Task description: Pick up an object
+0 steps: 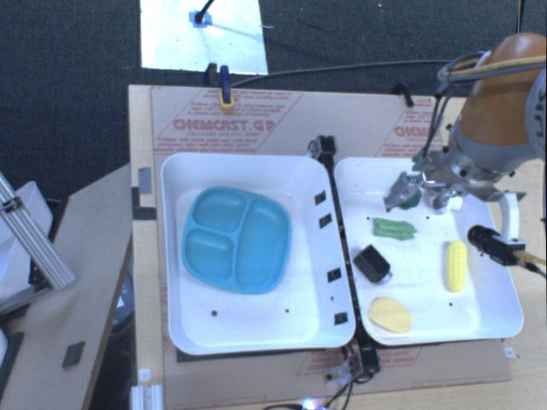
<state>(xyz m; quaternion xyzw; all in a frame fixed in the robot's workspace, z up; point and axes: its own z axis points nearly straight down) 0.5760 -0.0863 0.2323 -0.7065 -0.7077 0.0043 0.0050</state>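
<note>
The hand [408,191] (finger state unclear) hovers above the green bean pod [394,227]; black block [373,264], corn [456,266] nearby.

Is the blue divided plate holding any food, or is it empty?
Empty. The blue plate lies flat in the left bin, all three compartments showing bare blue.

Fixed overhead camera, slanted down, both bins [256,165]

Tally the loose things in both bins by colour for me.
Blue: 1, the plate
Green: 1, the bean pod
Black: 1, the block
Yellow: 2, the corn cob and the flat piece
Total: 5
</note>
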